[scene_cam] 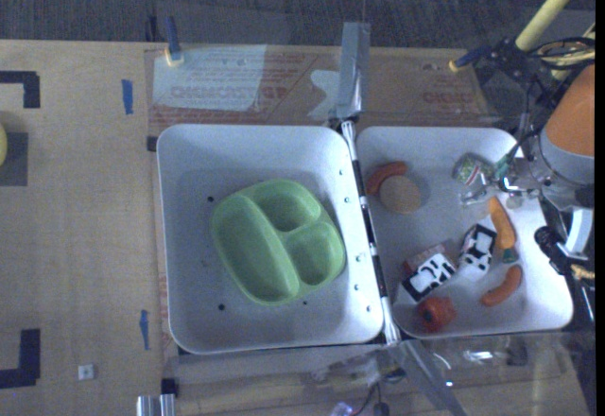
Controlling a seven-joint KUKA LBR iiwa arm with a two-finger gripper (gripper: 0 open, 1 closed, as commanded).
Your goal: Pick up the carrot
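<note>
The carrot lay in the right bin, toward its right side, tilted, just beside a black-and-white block and above a sausage. The hand was at the upper right of the frame, just above the carrot's top end; its grip state could not be told. A green divided plate sat in the left bin.

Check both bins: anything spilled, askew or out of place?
Nothing stands out. The green divided plate sits flat in the left bin. In the right bin, the carrot lies loose among the other toys, inside the walls. The gripper is over that bin's far right side.
</note>
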